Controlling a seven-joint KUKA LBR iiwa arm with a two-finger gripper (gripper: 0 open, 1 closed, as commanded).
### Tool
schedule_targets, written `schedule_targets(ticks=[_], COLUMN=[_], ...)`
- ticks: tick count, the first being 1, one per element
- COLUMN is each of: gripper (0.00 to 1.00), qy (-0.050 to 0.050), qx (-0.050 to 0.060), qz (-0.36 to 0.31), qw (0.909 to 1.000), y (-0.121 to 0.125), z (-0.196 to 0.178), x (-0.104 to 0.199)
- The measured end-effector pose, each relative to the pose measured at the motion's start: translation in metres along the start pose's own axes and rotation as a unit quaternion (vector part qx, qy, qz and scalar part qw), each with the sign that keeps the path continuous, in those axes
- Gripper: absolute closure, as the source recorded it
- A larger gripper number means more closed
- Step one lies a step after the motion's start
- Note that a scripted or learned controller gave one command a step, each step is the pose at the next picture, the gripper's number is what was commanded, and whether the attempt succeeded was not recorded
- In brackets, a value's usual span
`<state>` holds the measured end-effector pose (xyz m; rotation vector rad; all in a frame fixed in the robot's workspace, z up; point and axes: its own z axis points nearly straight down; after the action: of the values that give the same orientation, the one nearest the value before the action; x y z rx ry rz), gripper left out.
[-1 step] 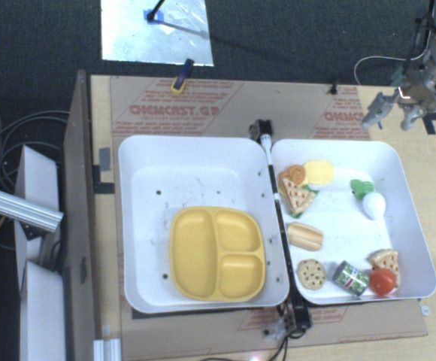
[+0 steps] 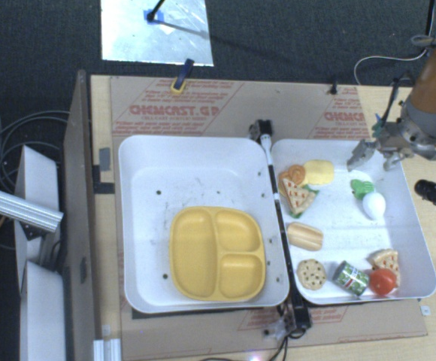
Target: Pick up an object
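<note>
The left bin holds a yellow divided plate near its front rim. The right bin, touching it along the middle, carries toy food: a yellow lemon and sandwich wedge by the divider, a bread roll, a cookie, a green can, a tomato, and a white egg beside a green piece. The hand hovers over the right bin's back rim, fingers spread wide, holding nothing. Bare floor lies in the bin's centre

A yellow divided plate lies in the left bin.
</note>
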<state>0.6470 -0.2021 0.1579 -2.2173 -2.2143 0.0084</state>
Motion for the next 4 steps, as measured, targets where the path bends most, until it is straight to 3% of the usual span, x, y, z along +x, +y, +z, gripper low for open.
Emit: schedule_targets(ticks=[1, 2, 3, 4], gripper=[0.0, 0.0, 0.0, 0.0], qy=[0.0, 0.0, -0.005, -0.003], qx=[-0.003, -0.008, -0.017, -0.009], qz=[-0.001, -0.008, -0.002, 0.0], qw=[1.0, 0.9999, 0.9998, 1.0], y=[-0.027, 0.011, -0.008, -0.003], z=[0.07, 0.038, 0.065, 0.011], x=[0.004, 0.102, 0.111, 0.066])
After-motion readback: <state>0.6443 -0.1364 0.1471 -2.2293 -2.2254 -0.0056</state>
